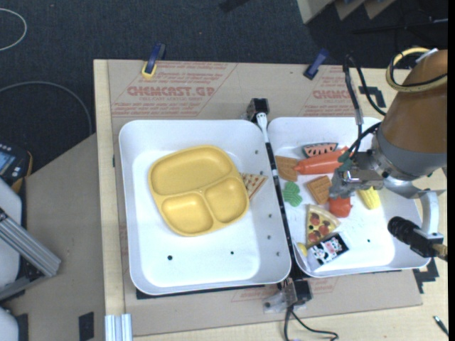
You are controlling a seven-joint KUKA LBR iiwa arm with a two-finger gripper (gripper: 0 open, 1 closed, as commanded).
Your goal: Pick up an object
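Note:
My gripper (344, 189) hangs low over the middle of the right bin (370, 258), right above a small red-orange toy (340, 206). Around it lie several toy foods: a watermelon slice (319, 150), an orange carrot (318, 165), a tan bread piece (286, 168), a waffle square (319, 188), a green leafy piece (292, 192), a yellow piece (369, 198), a pizza slice (320, 222) and a black-and-white card (328, 248). The arm's body hides the bin's right part.
The left bin (142, 226) holds a yellow three-compartment plate (197, 188) with a small waffle wedge (253, 183) beside its right edge. A black divider clamp (259, 110) sits between the bins. Cables run past the right bin's far corner.

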